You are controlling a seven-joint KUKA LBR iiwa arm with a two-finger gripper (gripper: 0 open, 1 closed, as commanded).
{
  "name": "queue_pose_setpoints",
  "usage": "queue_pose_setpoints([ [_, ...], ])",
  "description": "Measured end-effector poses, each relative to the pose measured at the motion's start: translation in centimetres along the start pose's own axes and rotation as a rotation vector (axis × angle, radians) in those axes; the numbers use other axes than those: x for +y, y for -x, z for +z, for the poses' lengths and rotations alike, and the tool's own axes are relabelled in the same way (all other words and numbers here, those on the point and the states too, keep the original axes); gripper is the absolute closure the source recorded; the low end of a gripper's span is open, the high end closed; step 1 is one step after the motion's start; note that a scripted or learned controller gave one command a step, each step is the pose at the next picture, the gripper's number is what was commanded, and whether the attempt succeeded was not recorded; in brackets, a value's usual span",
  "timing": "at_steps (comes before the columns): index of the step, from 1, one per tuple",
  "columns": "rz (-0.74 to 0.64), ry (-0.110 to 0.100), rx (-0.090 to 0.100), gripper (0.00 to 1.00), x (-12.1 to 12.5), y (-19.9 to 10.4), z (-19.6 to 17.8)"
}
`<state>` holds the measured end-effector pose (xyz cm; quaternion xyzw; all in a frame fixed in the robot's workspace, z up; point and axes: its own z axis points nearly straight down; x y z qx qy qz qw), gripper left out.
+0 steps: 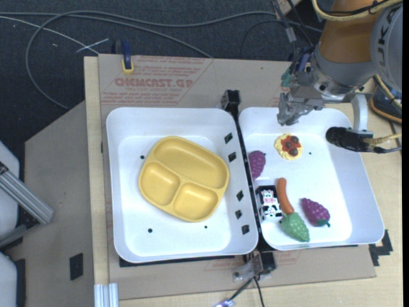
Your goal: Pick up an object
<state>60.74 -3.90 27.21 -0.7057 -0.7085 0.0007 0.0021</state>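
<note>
Camera view: red print on bench board [160,75] reads roughly "CHEMCAST GP", rest illegible. Gripper [293,117] over top edge of right bin [358,190], just above small pizza toy [288,146]; cannot tell finger state, nothing seen held. Also in right bin: purple grapes [256,163] at left wall, carrot [284,196], cow-print block [270,204], green toy [295,227], second grapes [315,212]. Left bin [121,171] carries yellow divided tray [183,178].
</note>
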Motion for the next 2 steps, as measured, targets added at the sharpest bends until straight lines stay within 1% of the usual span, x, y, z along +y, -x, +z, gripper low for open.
queue_pose_setpoints([
  [1, -0.002, -0.001, 0.001, 1.0, 0.5, -5.8, 2.2],
  [2, 0.0, 0.005, -0.001, 1.0, 1.0, -11.3, 2.2],
])
